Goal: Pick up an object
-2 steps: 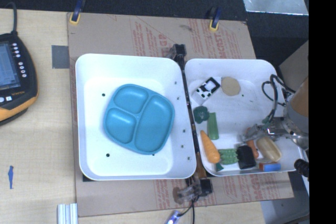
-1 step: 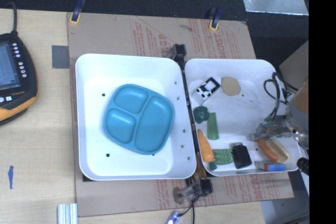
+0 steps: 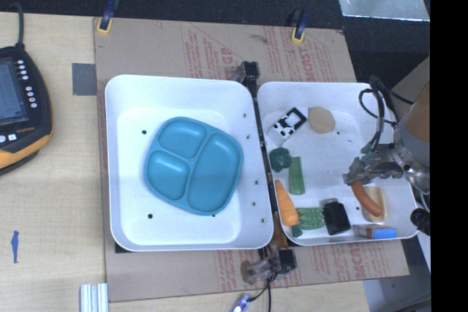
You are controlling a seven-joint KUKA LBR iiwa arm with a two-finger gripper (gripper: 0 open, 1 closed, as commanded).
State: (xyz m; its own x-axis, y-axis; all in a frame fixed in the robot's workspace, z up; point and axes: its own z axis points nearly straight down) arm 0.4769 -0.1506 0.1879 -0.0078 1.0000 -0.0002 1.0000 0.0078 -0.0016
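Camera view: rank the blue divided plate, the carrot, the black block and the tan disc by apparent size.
1. blue divided plate, by far
2. carrot
3. black block and tan disc: these look about alike, so I won't rank them.

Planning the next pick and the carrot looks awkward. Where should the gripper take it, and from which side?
Probably the carrot's middle, from straight above, fingers closing across its narrow width. It lies flat against the right bin's left wall, with a green block at its lower end.

Open floor mid right bin [image 3: 344,93]; hot dog [image 3: 368,201], black block [image 3: 336,217] crowd its near edge.
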